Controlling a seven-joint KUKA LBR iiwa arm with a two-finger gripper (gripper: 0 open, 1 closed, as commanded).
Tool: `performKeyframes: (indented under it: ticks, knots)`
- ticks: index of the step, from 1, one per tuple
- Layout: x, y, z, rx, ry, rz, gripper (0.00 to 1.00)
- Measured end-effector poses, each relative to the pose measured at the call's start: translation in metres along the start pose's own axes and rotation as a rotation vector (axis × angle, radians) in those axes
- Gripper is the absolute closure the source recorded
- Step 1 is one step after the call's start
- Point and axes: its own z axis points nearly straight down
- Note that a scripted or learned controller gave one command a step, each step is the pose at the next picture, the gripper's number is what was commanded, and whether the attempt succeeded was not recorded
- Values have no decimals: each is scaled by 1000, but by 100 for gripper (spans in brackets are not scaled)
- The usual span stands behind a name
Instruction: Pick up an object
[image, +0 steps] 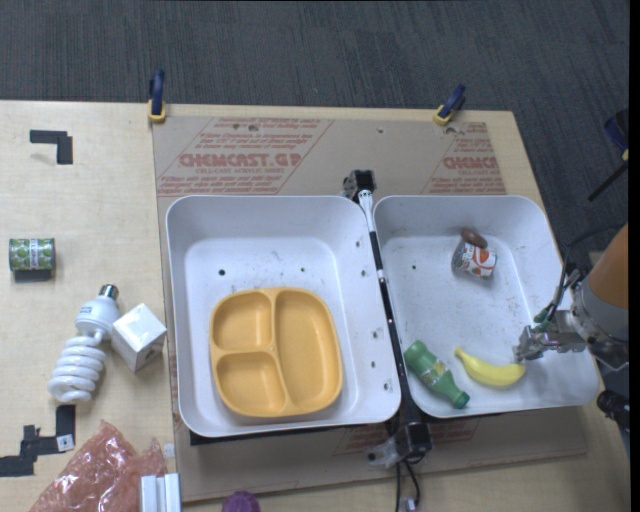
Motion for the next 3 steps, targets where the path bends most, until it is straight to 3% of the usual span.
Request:
performKeyframes:
  ticks: [1,2,3]
  knots:
    - [0,0,0,0,0,0,0]
    - [63,0,0,1,1,0,0]
    - [90,95,0,1,-1,-3,0]
